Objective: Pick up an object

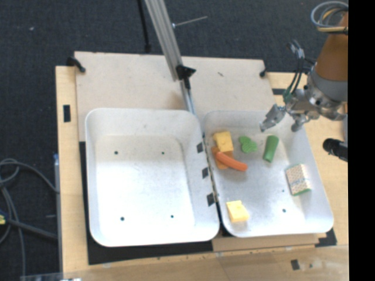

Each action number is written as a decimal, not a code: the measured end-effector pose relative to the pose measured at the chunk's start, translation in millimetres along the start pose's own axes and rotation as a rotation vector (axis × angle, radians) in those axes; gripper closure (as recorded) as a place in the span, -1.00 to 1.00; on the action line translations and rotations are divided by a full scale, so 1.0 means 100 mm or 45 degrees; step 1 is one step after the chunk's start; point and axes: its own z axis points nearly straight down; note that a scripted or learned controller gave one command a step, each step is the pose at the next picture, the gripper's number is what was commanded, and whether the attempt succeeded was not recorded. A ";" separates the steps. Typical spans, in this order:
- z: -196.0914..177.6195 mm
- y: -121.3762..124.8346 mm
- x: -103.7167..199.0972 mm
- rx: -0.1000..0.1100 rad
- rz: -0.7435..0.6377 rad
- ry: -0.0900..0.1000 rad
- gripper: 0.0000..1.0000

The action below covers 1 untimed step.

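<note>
The right bin (310, 215) holds several small objects. A yellow block (223, 141) rests against an orange carrot-like piece (230, 161) near the bin's left wall. A small green lump (248, 144) and a green cylinder (270, 148) lie toward the back. A speckled pale block (298, 179) sits at the right, and a second yellow block (237, 211) lies near the front. My gripper (285, 122) hangs over the bin's back right corner, just above and behind the green cylinder. Its two fingers are spread open with nothing between them.
The left bin (143, 174) stands beside the right one, the two sharing a raised middle rim. A slanted metal pole (167, 37) rises from behind the bins. The arm comes in from the right over the bench edge. Cables lie on the floor at the left.
</note>
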 end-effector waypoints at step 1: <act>0.00 0.00 0.00 0.000 -0.001 -0.001 -1.00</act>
